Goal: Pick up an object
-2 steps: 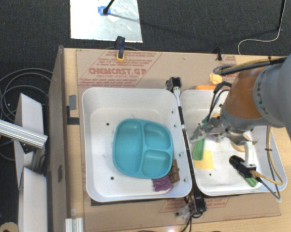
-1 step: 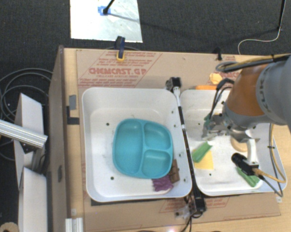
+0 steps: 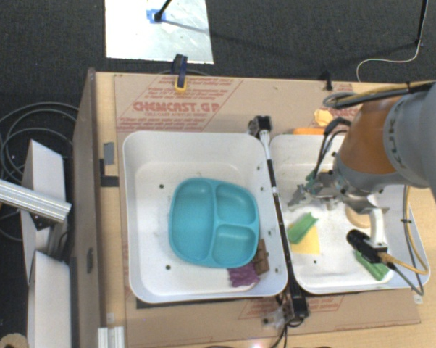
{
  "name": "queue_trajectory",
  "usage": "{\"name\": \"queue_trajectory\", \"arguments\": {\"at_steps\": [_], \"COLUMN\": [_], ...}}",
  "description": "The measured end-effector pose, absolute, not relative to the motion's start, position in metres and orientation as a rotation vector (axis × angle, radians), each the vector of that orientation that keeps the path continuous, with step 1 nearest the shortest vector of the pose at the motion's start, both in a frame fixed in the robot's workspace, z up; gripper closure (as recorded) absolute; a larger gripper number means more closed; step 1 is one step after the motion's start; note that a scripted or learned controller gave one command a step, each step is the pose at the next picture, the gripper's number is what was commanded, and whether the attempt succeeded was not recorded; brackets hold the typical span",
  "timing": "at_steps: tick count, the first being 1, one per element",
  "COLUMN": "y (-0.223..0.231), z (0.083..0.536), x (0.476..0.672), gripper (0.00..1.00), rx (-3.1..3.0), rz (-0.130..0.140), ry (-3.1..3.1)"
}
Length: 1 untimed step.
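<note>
**A:** Left bin (image 3: 151,180), contents?
**B:** One teal divided plate (image 3: 214,222). A purple lump (image 3: 241,275) and a brown piece (image 3: 262,259) lie at its lower right edge.
**A:** Right bin (image 3: 334,268)?
**B:** The gripper (image 3: 311,193) is low over the left part. How far open it is cannot be told, and nothing is seen held. A green block (image 3: 300,229) is just below it, touching a yellow wedge (image 3: 310,243). A second green piece (image 3: 376,270) lies near the lower right corner.

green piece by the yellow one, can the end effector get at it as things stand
Probably yes: the end effector hangs close to the green piece in the right bin, and nothing covers it.
</note>
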State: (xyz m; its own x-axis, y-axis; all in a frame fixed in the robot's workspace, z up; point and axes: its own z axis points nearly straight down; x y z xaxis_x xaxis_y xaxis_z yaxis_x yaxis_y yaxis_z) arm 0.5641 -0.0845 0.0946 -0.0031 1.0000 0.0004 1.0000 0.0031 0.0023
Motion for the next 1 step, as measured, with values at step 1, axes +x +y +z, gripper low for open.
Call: {"name": "queue_trajectory", "arguments": {"at_steps": [1], "y": [-0.1273], "z": [0.2322], "x": [0.6628], "gripper": [0.00], "rx": [2.199], "rz": [0.018], "ry": [2.212]}}
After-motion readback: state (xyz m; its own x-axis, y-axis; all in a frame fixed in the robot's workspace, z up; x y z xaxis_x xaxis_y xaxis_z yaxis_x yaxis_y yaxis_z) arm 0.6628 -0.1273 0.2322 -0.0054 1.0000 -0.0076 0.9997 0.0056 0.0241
